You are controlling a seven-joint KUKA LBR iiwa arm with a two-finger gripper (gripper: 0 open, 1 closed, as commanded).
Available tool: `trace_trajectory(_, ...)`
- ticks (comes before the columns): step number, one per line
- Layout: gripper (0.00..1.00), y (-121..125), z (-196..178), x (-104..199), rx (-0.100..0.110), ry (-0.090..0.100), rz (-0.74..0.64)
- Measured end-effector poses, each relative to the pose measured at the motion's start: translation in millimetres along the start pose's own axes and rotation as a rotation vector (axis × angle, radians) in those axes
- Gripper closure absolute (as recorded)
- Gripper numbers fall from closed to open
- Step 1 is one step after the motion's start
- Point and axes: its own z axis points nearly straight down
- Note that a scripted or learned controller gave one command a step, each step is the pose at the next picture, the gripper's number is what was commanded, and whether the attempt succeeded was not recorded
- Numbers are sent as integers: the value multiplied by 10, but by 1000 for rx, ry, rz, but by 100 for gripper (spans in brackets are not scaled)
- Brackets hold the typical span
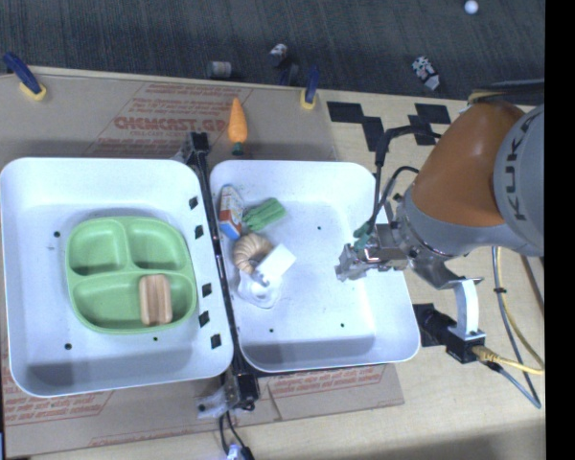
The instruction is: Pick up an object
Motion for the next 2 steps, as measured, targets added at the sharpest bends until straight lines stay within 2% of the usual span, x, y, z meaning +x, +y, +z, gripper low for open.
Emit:
trace_trajectory(1, 100, 3, -53, -215, -2, 0, 1)
trace_trajectory(2, 100, 3, -89, -285, -2, 0, 1)
